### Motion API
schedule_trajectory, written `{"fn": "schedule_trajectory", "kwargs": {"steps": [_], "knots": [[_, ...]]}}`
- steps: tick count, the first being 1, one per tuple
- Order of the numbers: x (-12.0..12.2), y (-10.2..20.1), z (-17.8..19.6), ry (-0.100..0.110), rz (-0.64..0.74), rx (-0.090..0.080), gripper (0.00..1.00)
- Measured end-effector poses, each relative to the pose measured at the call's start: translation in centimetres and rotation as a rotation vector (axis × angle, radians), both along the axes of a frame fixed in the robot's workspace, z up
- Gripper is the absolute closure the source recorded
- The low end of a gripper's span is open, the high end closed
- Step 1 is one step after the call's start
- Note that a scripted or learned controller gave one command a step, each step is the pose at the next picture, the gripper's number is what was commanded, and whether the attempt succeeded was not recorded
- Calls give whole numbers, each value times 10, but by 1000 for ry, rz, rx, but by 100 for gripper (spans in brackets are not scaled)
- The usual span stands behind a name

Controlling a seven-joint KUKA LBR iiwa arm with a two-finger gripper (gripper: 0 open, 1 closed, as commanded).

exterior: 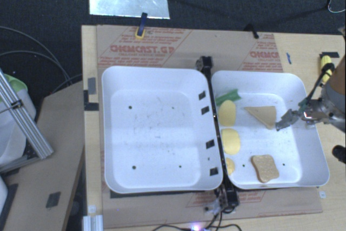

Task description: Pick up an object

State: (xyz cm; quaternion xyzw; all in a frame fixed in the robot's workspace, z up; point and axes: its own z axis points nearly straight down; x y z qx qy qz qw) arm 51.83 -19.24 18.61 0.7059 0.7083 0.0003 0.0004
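A: Where was the gripper (281,125)?

B: It reached in from the right, over the right bin (303,89), its tip just beside the tan wedge-shaped piece (263,114). Whether the tip touched that piece, I could not tell.

A: Open or closed?

B: I could not tell; that end of the arm was too small and blurred. Nothing showed as held.

A: What lay in the right bin?

B: 6 things, as far as I could see. A green piece (227,97) sat near the upper left corner, with a yellow oval piece (227,112) just below it. A 2nd yellow round piece (231,140) lay further down along the left wall, and a 3rd, smaller yellow piece (229,166) sat against the divider, partly hidden. A brown slice shaped like bread (265,167) lay near the front wall. The tan wedge rested in the middle, toward the back.

A: And the left bin (124,81)?

B: Its white floor showed a few dark specks. Both bins sat side by side on a cardboard sheet (178,43).
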Motion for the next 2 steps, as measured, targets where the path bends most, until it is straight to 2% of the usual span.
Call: {"fn": "schedule_trajectory", "kwargs": {"steps": [1,2], "knots": [[-1,125,-2,1,13,6,0],[16,207,79,-10,11,5,0]]}}
